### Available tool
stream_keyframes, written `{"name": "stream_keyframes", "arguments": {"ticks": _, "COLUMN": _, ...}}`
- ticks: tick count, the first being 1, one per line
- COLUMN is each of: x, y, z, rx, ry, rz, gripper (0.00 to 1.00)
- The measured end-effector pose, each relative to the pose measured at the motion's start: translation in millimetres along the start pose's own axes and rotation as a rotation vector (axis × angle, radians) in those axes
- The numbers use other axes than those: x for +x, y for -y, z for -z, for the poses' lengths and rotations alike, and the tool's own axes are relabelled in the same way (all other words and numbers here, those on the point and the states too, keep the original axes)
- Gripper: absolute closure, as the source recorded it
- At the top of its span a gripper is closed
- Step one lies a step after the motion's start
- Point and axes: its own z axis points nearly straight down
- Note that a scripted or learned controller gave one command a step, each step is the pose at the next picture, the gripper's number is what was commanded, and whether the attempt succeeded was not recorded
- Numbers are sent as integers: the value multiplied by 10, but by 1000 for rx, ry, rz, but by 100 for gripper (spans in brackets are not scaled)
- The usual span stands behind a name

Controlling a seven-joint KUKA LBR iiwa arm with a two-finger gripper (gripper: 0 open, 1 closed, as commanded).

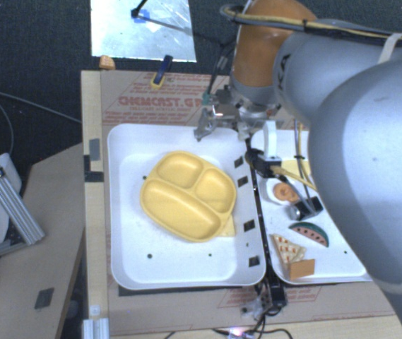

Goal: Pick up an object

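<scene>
My gripper (209,124) hangs over the far edge of the left bin (126,189), just beyond a yellow divided plate (188,195) that lies in the middle of that bin. Nothing shows between the gripper and the plate. In the right bin (342,260) lie a round orange slice (283,191), a watermelon wedge (309,233), a pizza-like wedge (285,246), a small tan block (302,268) and a small black and grey piece (306,206). The arm's large grey body covers the right part of that bin.
A black divider strip (257,217) runs between the two bins. Behind them are brown cardboard (151,97) with a blue and yellow item (162,71) on it, and a shiny sheet (144,20). A metal frame (3,196) stands at the left.
</scene>
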Motion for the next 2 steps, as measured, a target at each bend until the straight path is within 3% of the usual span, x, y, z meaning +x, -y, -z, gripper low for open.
{"name": "stream_keyframes", "arguments": {"ticks": 1, "x": 118, "y": 1307, "z": 439, "rx": 12, "ry": 1, "rz": -6, "gripper": 0}}
{"name": "stream_keyframes", "arguments": {"ticks": 2, "x": 603, "y": 1334, "z": -1027, "rx": -9, "ry": 5, "rz": -2, "gripper": 0}}
